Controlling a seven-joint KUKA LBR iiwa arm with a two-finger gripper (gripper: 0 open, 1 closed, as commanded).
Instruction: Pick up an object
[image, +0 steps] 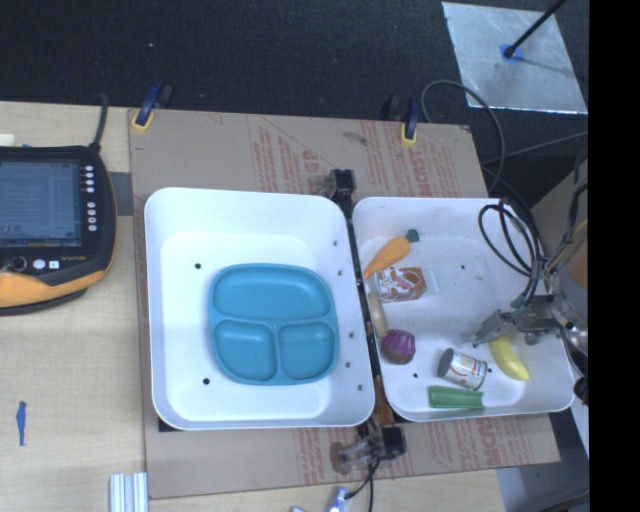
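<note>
a pale wooden bench (70, 400) fills the lower part of the view, with a sheet of brown cardboard (270, 160) laid over it and held at its far edge by two clamps with blue and yellow handles (147, 107). beyond the bench the floor (250, 45) is dark, with a lighter grey patch (515, 55) at the upper right. a handheld control pendant (50, 230) with a lit screen rests on the bench's left side.
</note>
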